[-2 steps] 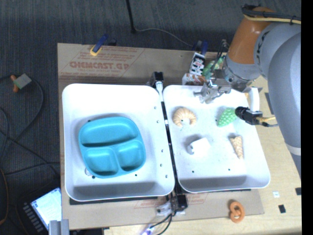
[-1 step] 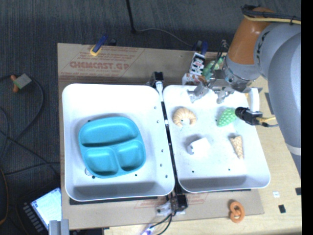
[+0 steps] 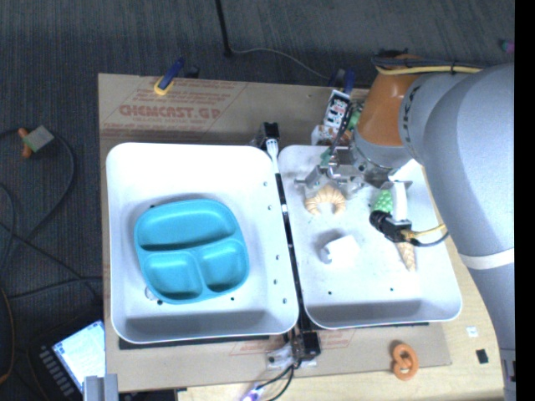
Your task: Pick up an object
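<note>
Camera view looks down on a tan bun point(image 3: 326, 199) in the right bin point(image 3: 384, 312), near its far left corner. The gripper point(image 3: 334, 174) is right by the bun, on its far side. I cannot tell if it is open or closed. A small white cup point(image 3: 338, 247) lies near the middle of the same bin. A green toy point(image 3: 383, 199) and a cone point(image 3: 407, 256) sit by its right edge. The left bin point(image 3: 125, 174) holds one blue tray point(image 3: 192, 249) with three parts. An orange ring point(image 3: 405, 360) lies on the bench point(image 3: 167, 111), past the right bin's near edge.

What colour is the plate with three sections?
The plate is bright turquoise blue, clear in the camera view.
</note>
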`<state>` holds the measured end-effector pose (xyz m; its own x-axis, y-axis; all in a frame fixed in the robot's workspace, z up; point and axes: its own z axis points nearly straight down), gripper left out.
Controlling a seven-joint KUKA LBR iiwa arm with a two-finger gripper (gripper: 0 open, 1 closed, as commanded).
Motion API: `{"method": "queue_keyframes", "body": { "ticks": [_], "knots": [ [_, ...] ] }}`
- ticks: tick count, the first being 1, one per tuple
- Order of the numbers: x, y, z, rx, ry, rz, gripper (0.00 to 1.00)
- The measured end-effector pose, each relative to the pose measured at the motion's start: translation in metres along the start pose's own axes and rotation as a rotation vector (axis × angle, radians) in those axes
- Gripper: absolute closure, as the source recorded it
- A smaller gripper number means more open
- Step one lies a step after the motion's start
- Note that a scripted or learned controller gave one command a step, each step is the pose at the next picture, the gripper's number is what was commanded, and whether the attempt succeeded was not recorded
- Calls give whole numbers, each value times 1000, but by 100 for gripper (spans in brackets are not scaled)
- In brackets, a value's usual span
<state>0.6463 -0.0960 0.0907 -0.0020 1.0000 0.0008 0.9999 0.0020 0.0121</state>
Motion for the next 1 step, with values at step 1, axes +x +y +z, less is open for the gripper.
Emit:
{"method": "queue_keyframes", "body": {
  "ticks": [1],
  "knots": [
    [-2, -1, -10, 3, -5, -1, 100]
  ]
}}
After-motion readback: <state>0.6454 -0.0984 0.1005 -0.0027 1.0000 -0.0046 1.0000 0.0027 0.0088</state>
